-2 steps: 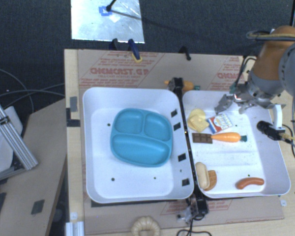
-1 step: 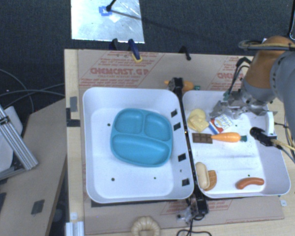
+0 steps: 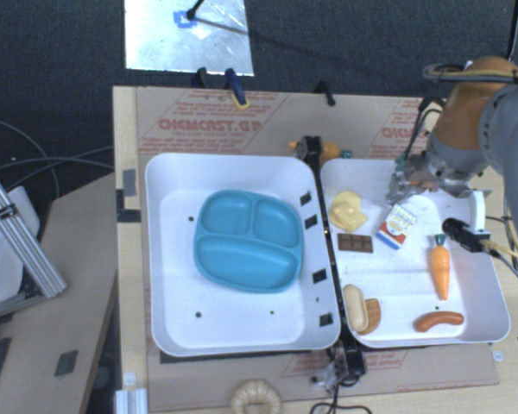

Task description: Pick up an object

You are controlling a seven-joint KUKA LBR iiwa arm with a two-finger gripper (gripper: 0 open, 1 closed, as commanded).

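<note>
The object on offer could be any of the toy foods lying in the right bin [image 3: 492, 296], so let's sweep across from the left. The left bin [image 3: 168, 257] is carrying a blue divided plate [image 3: 249, 239], sitting flat near its middle. Black clips are running down the seam where the two bins meet.

Crossing into the right bin: a pale yellow cheese wedge [image 3: 348, 211] is resting toward the far left corner, and just nearer to us a flat brown chocolate bar [image 3: 356, 243] is lying beside it. Down at the near left corner a hot dog bun [image 3: 356, 307] is lying touching a small brown bread piece [image 3: 372, 314]. Moving right, a small white carton with red and blue print [image 3: 398, 225] is sitting tilted near the middle of the bin. An orange carrot [image 3: 439, 268] is lying lengthwise to its right, green top pointing to the far side, and a sausage [image 3: 439, 321] is lying by the near edge.

The claw [image 3: 409, 184] is hovering just above the carton, at the far side of the bin, with the grey arm and its orange band [image 3: 470, 102] reaching in from the right. Whether the claw is open or closed, I cannot tell; nothing is visible between its tips.

On the table's near edge, a pale ring-shaped toy [image 3: 257, 396] is sitting outside the bins.
</note>
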